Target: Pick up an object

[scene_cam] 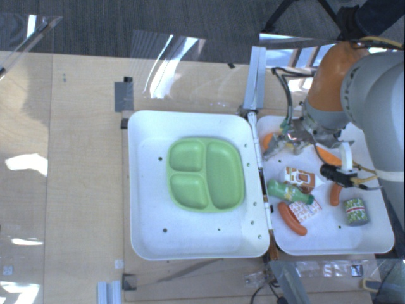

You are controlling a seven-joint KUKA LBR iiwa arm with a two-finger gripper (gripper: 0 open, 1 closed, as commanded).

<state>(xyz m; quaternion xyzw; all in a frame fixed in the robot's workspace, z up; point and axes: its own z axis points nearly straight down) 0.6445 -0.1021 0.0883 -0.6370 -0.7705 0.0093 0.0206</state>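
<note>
My gripper [283, 143] hangs low over the far left part of the right bin [373, 242]. An orange carrot-like piece [268, 142] lies just to its left, close to the bin wall; whether they touch is unclear. Nearer the front lie a small brown and white carton [299, 178], a green bottle [288, 191], a red sausage [293, 220] and a red-patterned white packet [308, 210]. A green can [356, 212] stands at the right, beside a small orange piece [334, 197]. Another orange piece [326, 154] lies under the wrist.
The left bin [152, 227] holds a green divided plate [207, 174] at its middle. A metal upright [255, 81] stands behind the gap between the bins. The arm's grey body [373, 100] covers the right bin's far right corner.
</note>
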